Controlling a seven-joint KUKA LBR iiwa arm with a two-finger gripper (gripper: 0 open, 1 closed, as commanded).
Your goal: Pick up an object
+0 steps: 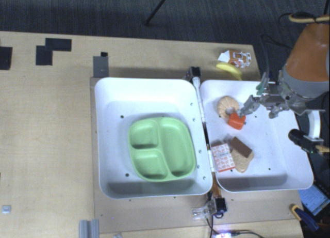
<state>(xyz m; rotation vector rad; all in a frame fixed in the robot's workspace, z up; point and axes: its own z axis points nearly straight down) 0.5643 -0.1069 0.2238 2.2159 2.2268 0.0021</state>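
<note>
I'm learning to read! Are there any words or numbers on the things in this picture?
No words here are clear enough to read.
The red and white packet in the right bin has print: too blurred.
The orange and white wrapper on the bench has marks: too small.
The green plate shows no writing.

The arm (309, 61) reaches over the right bin (278, 175), its gripper (246, 109) just above an orange block (236, 122) beside a tan pastry (226, 105) near the bin's far left corner. A green divided plate (162, 148) fills the left bin (111, 128).
</note>
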